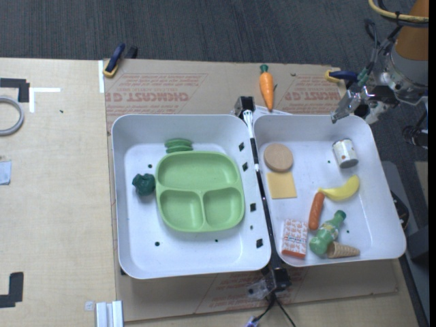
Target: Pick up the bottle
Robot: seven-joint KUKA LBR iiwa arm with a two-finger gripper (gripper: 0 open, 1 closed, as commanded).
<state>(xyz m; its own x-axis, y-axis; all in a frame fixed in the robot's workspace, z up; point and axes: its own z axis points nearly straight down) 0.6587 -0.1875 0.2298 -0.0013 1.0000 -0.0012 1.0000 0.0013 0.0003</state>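
The bottle [325, 231] is small and green with a paler neck, and it lies tilted near the front of the right bin [381, 176]. An orange sausage-like piece [315, 210] lies on its left, and an ice cream cone [343, 251] lies just in front of it. My gripper [353, 114] hangs over the right bin's far right corner, well behind the bottle. Its fingers are open with nothing between them.
The right bin also holds a silver can [345, 153], a banana [343, 189], a round cookie [278, 157], a cheese slice [282, 184] and a small red-and-white box [294, 238]. A green divided plate [201, 191] and broccoli [144, 183] sit in the left bin. A toy carrot [266, 87] lies behind the bins.
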